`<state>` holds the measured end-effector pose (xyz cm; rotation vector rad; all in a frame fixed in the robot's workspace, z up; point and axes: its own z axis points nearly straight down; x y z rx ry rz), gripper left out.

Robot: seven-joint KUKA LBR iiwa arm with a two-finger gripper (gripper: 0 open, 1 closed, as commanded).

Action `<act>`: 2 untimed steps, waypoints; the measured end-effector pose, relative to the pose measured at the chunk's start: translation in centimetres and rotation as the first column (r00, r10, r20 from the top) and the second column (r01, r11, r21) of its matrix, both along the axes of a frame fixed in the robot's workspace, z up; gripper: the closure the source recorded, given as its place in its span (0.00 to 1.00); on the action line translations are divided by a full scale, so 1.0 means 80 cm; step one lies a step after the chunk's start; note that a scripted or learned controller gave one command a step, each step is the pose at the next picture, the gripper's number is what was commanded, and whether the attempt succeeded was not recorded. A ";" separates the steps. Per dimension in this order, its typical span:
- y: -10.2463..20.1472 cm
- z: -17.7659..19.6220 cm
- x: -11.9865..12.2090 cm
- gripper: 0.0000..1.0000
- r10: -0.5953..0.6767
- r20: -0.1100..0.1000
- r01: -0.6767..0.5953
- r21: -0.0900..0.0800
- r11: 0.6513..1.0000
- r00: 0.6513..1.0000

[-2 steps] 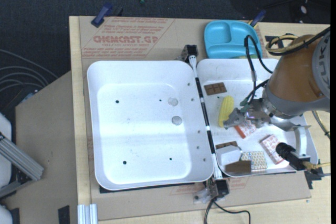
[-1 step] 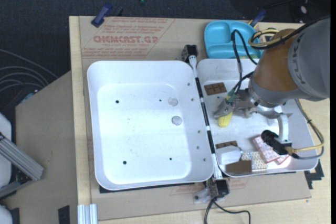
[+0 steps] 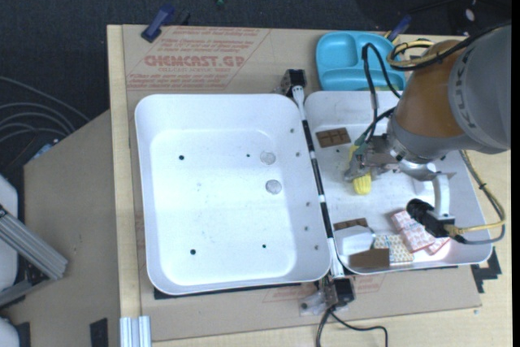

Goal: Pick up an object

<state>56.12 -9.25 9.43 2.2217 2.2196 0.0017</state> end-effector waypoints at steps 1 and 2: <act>0.117 0.113 -0.053 1.00 0.002 -0.002 -0.002 0.001 1.000 1.000; 0.199 0.181 -0.036 1.00 0.003 -0.002 -0.003 0.001 1.000 1.000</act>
